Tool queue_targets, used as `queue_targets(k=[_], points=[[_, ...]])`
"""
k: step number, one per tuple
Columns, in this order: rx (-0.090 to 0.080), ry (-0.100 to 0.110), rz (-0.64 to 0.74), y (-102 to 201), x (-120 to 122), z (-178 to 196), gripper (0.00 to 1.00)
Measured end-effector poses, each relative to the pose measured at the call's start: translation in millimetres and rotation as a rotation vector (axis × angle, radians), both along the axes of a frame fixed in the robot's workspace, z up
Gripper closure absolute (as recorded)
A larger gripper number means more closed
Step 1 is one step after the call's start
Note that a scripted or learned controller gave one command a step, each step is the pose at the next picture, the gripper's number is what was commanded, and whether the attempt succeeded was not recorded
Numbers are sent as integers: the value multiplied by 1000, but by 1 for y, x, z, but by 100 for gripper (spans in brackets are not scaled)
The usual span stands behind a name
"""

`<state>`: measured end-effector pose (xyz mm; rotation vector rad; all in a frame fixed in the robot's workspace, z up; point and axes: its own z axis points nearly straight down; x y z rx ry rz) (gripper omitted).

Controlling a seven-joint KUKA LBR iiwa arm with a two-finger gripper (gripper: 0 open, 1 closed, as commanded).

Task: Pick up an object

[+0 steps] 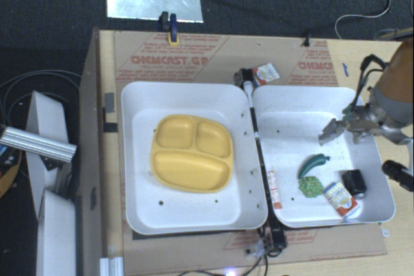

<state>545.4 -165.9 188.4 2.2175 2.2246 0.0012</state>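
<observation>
Your tool (331,130) is hanging over the right bin (284,106), up near its far right side, and it carries nothing. Whether it is apart or together, I can't tell from this angle; the grey tip is a blur against the white.

Now, where's your target? Look toward the bin's near edge. The closest candidate is the green pepper (313,164), lying just on the near side of the tool and a touch toward the bin's middle. That's the relation your next move turns on, as I read it: the pepper sits nearer the front edge than the tool does, so you'd come toward the near edge and drop.

Mind its long axis. It runs on a slant, stem end pointing toward the far right corner, fat end toward the near left. My judgement is you'd want to close across that slant, not along it.

Right beside the pepper, nearer the front edge, is a green lump (310,186), almost touching it. Further toward the near right corner lie a small carton (340,198) and a black block (354,182), close together.

The left bin (139,139) holds a yellow divided plate (192,153), well apart from your tool across the divider.

Pepper is nearest. A crowded neighbour on its near side is the risk.
</observation>
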Motion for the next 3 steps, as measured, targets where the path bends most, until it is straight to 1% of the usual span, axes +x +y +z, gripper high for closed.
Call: queue_targets(k=[1, 2, 3], points=[[1, 3, 1, 56, 16, -86, 0], [-1, 1, -3, 27, -25, -104, 0], [0, -3, -1, 28, -24, -94, 100]])
